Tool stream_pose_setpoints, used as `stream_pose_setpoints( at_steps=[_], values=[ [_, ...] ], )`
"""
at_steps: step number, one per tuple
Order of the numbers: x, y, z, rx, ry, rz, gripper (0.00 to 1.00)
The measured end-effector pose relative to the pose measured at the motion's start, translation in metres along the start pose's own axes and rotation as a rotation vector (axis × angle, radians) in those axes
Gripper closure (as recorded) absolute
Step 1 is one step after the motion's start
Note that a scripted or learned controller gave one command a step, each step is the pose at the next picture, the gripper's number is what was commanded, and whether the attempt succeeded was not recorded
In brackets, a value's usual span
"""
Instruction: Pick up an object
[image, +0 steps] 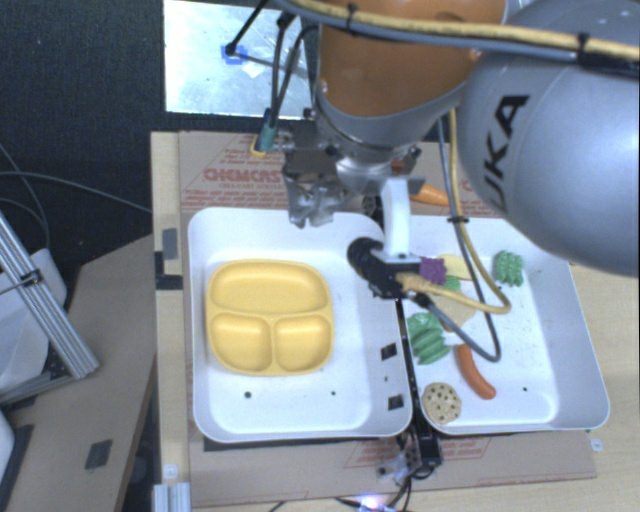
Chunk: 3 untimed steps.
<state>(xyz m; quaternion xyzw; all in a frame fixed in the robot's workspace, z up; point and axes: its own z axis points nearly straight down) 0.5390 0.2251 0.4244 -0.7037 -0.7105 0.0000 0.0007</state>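
Hanging over the far rim of the left bin (300, 400), close to the corner it shares with the right bin (540, 380), the gripper (312, 210) points down. Whether it is parted or closed cannot be told from this angle.

Left bin: one yellow three-compartment plate (268, 315), lying flat left of centre, well apart from the gripper.

Right bin, the loose objects:
- purple grape bunch (433, 269), near the dividing wall, far half
- green leafy piece (509, 266), to the right of the grapes, apart from them
- green pea pods (428, 338), mid-bin, near the dividing wall
- orange-red sausage (475, 372), just beside the pods, on their near-right side
- chocolate-chip cookie (441, 401), near corner
- carrot (430, 195), at the far rim, partly hidden by the arm

Both bins sit on a cardboard sheet (230, 175).
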Motion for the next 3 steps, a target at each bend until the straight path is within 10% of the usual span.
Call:
stream_pose_setpoints(
  at_steps=[1, 2, 3],
  values=[
    [-0.012, -0.055, -0.01, 0.0, 0.0, 0.004, 1.0],
    [-0.011, -0.052, -0.021, -0.005, 0.001, -0.001, 1.0],
    [-0.091, -0.054, 0.11, 0.009, -0.005, 0.017, 1.0]
  ],
)
